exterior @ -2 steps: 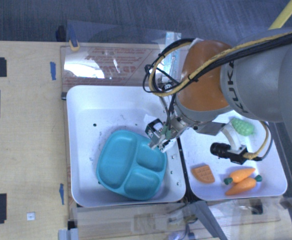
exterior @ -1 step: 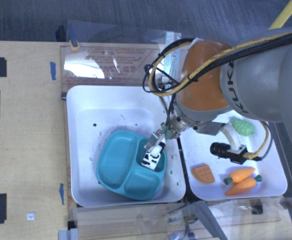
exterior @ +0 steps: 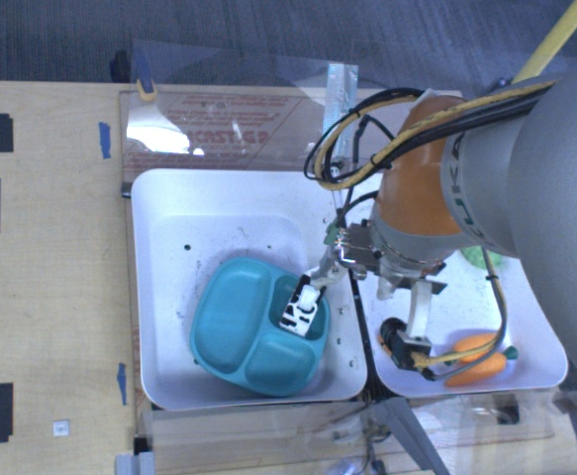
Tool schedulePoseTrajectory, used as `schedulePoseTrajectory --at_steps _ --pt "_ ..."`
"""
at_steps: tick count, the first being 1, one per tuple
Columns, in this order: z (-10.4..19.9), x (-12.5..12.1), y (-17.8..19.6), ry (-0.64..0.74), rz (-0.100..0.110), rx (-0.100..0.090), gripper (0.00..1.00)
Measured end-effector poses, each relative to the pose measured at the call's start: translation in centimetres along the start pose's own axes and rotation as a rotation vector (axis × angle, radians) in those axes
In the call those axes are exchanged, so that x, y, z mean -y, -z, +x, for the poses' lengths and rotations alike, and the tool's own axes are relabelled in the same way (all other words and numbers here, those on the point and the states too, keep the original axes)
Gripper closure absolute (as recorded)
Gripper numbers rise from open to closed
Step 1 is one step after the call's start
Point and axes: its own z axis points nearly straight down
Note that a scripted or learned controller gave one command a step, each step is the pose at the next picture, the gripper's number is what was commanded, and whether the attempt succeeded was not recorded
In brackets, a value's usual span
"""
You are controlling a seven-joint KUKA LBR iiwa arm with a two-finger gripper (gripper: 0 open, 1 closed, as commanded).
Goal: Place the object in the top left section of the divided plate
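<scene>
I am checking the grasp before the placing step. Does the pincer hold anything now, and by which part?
It cannot be told. The pincer is at the top of a black-and-white object over the teal divided plate, but the hold itself is unclear.

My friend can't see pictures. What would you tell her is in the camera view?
A grey and orange robot arm reaches in from the right, its gripper low over a teal divided plate in the left white bin, with a black-and-white object at its tip. An orange carrot-like object lies in the right bin.
</scene>
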Motion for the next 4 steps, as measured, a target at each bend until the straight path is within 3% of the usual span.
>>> schedulePoseTrajectory --at_steps 1,2,3,4 --pt "0.1 0.0 1.0 0.002 -0.001 0.0 1.0" --pt "0.2 3.4 0.0 0.168 0.001 0.0 1.0" --pt "2.4 3.9 0.0 0.475 0.0 0.0 1.0" --pt "0.8 2.4 9.7 0.543 -0.011 0.0 1.0"
